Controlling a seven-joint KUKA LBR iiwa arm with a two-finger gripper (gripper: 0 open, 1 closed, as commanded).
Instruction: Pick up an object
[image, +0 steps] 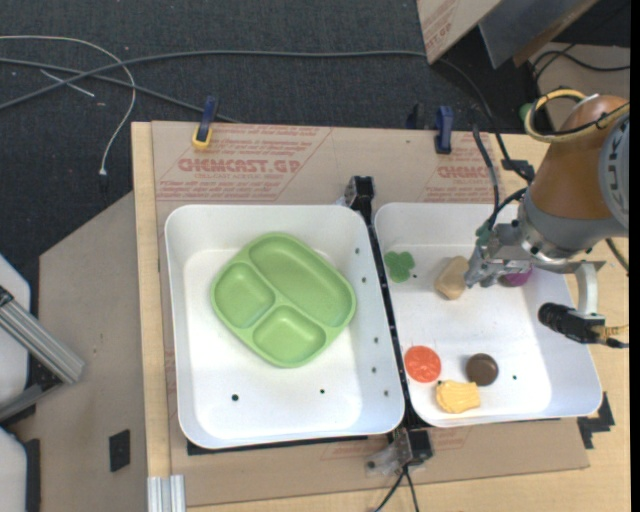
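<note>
Yellow piece (458, 397) hugs the right bin's (520, 405) 6 o'clock rim; open floor lies mid-bin. Gripper (484, 270) — closure indeterminable — touches the tan block (451, 277) at 10 o'clock — pale, rounded.

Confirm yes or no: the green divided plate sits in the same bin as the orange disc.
No: the green divided plate lies in the left bin, while the orange disc lies in the right bin.

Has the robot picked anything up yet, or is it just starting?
Nothing looks lifted yet. The gripper is low in the right bin, right beside the tan piece; a grasp cannot be confirmed. The orange disc, brown ball and yellow piece lie untouched. Grabbing and lifting remain.
</note>
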